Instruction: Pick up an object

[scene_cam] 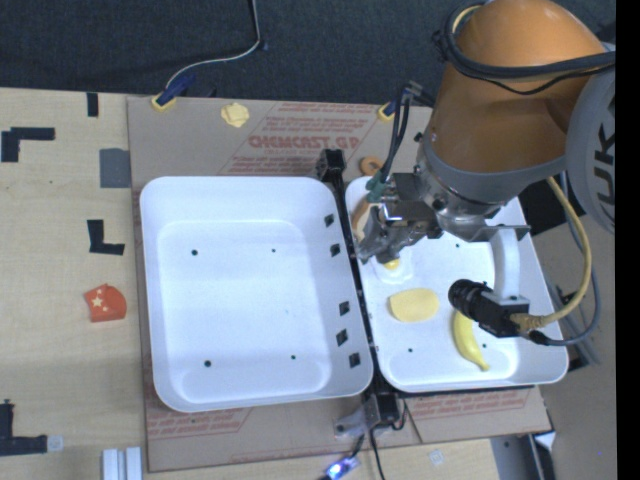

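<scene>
I have the gripper (385,240) low at the right bin's (545,370) ten o'clock corner, over a small yellowish piece (391,264); I cannot tell its state. The pale yellow oval (413,305) and banana (468,340) lie toward five o'clock, apart. The divider wall crowds me; open floor lies toward six.

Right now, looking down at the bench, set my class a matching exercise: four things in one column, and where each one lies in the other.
Things:
1. banana
2. pale yellow oval piece
3. red piece
4. small yellow lump

Places:
A. on the bench, left of both bins
B. right bin, near its front edge
C. on the cardboard behind the left bin
D. middle of the right bin

Pairs: 1-B, 2-D, 3-A, 4-C
</scene>
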### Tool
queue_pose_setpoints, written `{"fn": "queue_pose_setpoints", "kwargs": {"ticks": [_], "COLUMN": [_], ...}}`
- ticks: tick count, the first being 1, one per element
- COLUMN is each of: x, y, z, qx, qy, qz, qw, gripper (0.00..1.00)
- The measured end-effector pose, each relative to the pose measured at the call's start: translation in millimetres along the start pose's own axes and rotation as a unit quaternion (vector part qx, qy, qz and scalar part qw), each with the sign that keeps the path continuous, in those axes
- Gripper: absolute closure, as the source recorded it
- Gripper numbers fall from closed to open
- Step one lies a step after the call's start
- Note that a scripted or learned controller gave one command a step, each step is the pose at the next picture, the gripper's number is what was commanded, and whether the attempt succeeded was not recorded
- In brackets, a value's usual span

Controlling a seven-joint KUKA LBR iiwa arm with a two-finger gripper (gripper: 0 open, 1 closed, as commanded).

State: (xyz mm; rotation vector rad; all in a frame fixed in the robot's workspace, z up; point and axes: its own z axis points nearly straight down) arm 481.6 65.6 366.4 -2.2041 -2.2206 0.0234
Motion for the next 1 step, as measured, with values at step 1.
{"fn": "queue_pose_setpoints", "kwargs": {"ticks": [1], "x": [-21.0], "y": [2.0], "z": [23.2], "qx": [-0.007], "qy": [0.0], "qz": [0.004], "qw": [1.0], "gripper": [1.0]}}
